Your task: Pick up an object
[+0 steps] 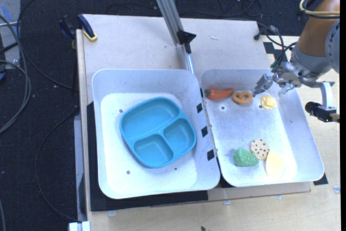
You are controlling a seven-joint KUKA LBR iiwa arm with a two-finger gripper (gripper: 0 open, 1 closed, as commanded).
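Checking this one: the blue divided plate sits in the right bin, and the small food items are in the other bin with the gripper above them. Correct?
Not quite. The camera view shows the blue divided plate in the left bin; the small food items, such as the green piece, lie in the right bin, with the gripper above them.

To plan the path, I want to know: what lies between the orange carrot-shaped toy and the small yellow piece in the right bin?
In the camera view, a pretzel-shaped toy lies between the carrot-shaped toy and the small yellow piece.
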